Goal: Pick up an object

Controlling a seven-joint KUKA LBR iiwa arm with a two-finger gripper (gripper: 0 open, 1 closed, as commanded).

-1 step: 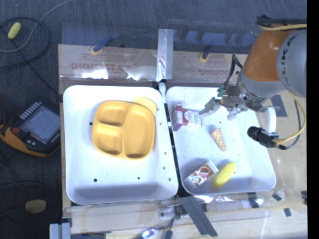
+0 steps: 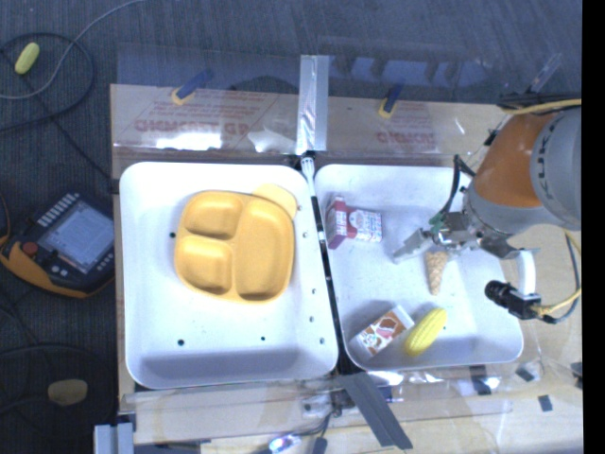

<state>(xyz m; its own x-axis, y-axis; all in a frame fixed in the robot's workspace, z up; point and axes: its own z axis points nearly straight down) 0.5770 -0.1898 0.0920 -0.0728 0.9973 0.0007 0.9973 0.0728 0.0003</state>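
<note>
Camera view, read from the left: I see the left bin (image 2: 142,282) holding a yellow sectioned tray (image 2: 234,244), set near the bin's back half with a pale yellow disc (image 2: 276,197) tucked at its far right corner. These lie well apart from the arm.

The right bin (image 2: 473,348) holds the candidates. A small red-and-white carton (image 2: 353,223) lies near the divider at the back. A second carton (image 2: 382,333) lies at the front, touching or just beside a yellow corn-like piece (image 2: 426,331). A tan cone (image 2: 435,270) lies towards the right, point towards the front.

The gripper (image 2: 437,241) sits directly above the cone's wide end. I judge the cone to be the intended object, since the arm is aligned over it. The cone rests on the bin floor and is not between the fingers. Whether the pincer is open or closed, I cannot tell.
</note>
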